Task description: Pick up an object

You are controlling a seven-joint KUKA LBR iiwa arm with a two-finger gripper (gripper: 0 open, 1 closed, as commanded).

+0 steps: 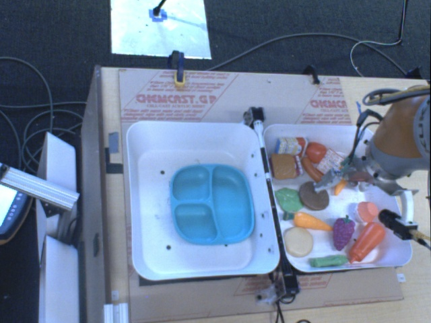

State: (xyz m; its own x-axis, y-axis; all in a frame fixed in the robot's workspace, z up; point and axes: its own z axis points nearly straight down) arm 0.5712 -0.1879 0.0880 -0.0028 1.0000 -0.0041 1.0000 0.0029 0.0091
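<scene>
Gripper low in right bin, over brown disc, placed for a pick | finger state: cannot tell | blue tray alone in left bin.

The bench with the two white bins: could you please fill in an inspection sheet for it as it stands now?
Surface: pale bench board with red lettering; two shallow white plastic bins, left and right, side by side.
Job's things: toy food in the right bin, including an orange carrot, purple grape bunch, brown disc, green pod.
Clutter: blue divided plastic tray in the left bin.
Grippers: two-finger gripper low over the right bin beside the brown disc; grasp unclear.
Cables: grey cables on the dark floor.
Surroundings: pale square sheet beyond the bench.
</scene>
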